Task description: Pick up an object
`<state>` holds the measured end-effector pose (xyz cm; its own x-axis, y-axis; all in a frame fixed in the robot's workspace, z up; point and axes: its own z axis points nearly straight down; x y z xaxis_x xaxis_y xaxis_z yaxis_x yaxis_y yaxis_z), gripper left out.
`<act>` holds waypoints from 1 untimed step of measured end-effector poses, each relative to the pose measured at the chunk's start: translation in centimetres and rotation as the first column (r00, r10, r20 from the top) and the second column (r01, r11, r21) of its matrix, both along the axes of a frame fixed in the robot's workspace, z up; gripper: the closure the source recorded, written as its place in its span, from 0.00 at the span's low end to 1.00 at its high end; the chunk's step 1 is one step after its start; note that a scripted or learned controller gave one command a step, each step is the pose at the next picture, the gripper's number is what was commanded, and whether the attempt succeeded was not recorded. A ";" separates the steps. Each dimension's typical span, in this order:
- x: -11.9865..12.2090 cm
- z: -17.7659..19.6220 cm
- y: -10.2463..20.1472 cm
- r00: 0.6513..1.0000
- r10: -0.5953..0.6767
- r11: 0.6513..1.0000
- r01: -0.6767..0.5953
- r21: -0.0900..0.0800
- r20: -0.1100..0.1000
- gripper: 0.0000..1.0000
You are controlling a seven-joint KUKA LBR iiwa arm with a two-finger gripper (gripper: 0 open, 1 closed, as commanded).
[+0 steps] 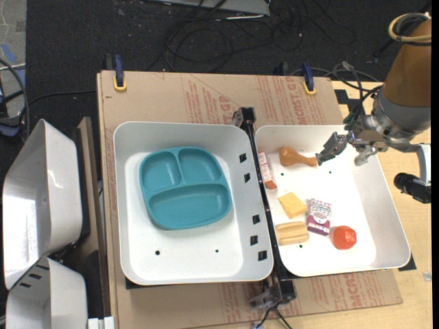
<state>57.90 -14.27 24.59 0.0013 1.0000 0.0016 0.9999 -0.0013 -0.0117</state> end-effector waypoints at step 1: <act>0.2 0.6 0.0 1.000 0.002 1.000 -0.002 -0.002 0.011 0.00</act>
